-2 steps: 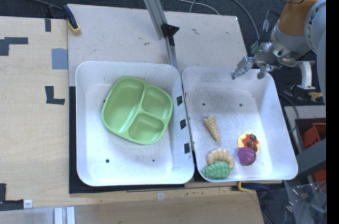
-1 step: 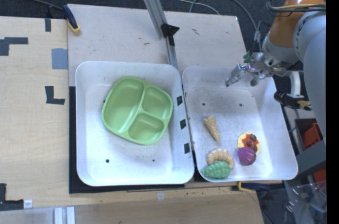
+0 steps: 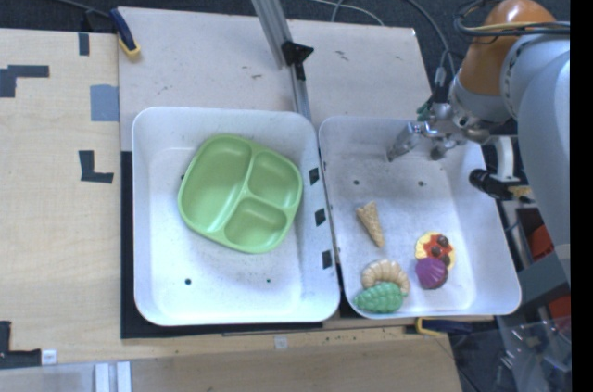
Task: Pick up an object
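Several small toy foods lie in the right bin (image 3: 482, 223): a tan cone (image 3: 371, 223) near the middle, a beige croissant (image 3: 384, 271) and a green bumpy piece (image 3: 380, 297) at the front, and a purple piece (image 3: 431, 273) below a yellow and red piece (image 3: 435, 246) at the front right. My gripper (image 3: 417, 146) hangs over the bin's far part, well behind the cone. It is open, and nothing sits between its fingers.
The left bin (image 3: 153, 223) holds a green divided plate (image 3: 241, 193). A grey metal pole (image 3: 269, 1) slants down to the bins' shared far corner. The arm's grey body (image 3: 547, 103) fills the right side beyond the bin.
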